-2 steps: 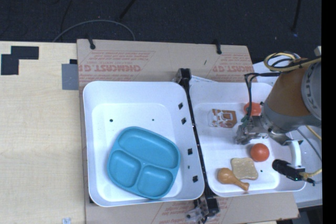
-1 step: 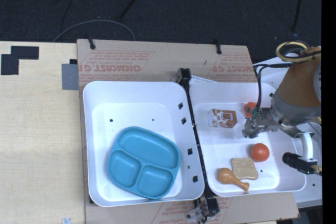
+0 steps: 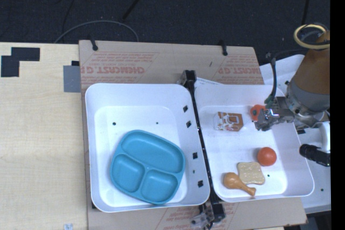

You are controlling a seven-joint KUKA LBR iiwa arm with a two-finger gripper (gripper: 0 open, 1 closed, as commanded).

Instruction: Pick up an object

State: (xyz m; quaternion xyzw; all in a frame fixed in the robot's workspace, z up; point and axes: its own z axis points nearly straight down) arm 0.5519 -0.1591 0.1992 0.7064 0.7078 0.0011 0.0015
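Pale wood surface (image 3: 38,137) before a dark floor carries two white bins, the left bin (image 3: 102,99) holding a blue divided plate (image 3: 146,166). Right bin (image 3: 215,99): a brown-and-white packet (image 3: 229,121) sits left of the tool (image 3: 262,118), a red ball (image 3: 266,156), toast slice (image 3: 251,173) and drumstick (image 3: 237,182) below it. Tool's finger spread cannot be told.

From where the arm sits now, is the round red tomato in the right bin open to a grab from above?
Probably yes: the round red tomato lies apart from the tan toast slice, uncovered, with the gripper just above it.
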